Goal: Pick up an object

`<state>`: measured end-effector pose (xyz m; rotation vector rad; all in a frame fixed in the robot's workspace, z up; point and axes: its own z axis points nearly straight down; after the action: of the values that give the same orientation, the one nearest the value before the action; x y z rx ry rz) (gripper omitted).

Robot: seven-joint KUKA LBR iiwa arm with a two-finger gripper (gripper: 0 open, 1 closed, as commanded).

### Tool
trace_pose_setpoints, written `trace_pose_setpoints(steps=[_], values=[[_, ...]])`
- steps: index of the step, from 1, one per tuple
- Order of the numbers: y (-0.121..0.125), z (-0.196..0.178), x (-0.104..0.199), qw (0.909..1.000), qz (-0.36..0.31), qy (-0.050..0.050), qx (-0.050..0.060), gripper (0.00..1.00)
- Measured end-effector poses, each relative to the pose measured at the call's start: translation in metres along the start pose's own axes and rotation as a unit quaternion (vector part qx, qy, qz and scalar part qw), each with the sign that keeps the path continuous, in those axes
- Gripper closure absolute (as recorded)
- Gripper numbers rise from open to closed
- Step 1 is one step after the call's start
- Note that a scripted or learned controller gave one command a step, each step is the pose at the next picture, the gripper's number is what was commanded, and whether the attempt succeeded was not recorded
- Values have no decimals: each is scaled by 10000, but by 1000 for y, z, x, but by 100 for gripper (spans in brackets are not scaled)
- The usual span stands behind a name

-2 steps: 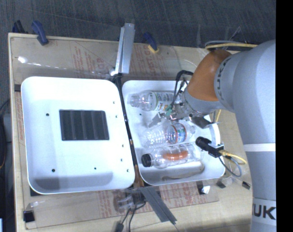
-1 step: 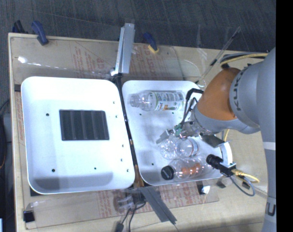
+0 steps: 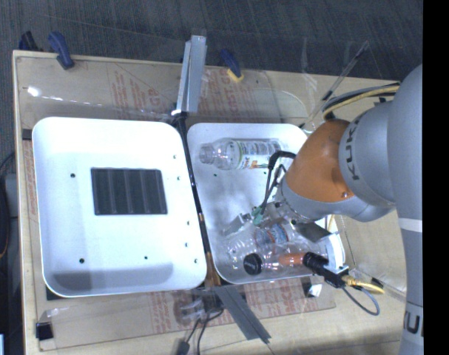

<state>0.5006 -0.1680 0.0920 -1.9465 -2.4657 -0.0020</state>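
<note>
- **Right bin (image 3: 218,191), near end:** a heap of clear plastic pieces (image 3: 272,244), overlapping and glinting, with a black round cap (image 3: 252,263) at its near edge. I'd take this heap as the likely target.
- **Gripper (image 3: 262,217):** low over the heap's far side, under the orange-banded wrist. I cannot tell whether it is released or clenched, and I see nothing held in it.
- **Risk:** the pieces look thin and slippery. A grasp may close on an edge and squeeze it out, drag neighbours along, or pinch nothing.
- **Clear water bottle (image 3: 239,154):** lies on its side at the bin's far end, apart from the heap. It is round, so a nudge would probably roll it.
- **Left bin (image 3: 61,220):** dark ribbed panel (image 3: 128,191) in its floor.
</note>
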Motion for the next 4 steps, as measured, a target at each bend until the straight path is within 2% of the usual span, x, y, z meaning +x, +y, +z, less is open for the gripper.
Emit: trace_pose_setpoints(steps=[1, 2, 3, 4], values=[[-3, -16, -39, 9992, 393, 0, 11, 0], [10, -89, -46, 9975, 714, -1, 11, 0], [-16, -134, -39, 10000, 3, -9, 7, 0], [37, -84, -51, 9982, -608, -3, 12, 0]])
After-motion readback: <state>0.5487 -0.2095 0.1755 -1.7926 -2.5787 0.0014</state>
